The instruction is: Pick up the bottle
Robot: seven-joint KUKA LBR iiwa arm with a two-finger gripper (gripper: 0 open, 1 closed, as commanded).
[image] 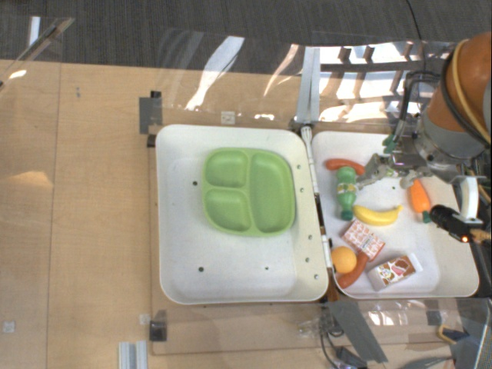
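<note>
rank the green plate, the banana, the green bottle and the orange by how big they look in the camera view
1. green divided plate, by far the largest
2. banana and green bottle, too alike to rank
3. orange, smallest

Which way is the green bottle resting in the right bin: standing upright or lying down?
Lying down. The bottle shows its full length along the bin floor, next to the banana.
</note>
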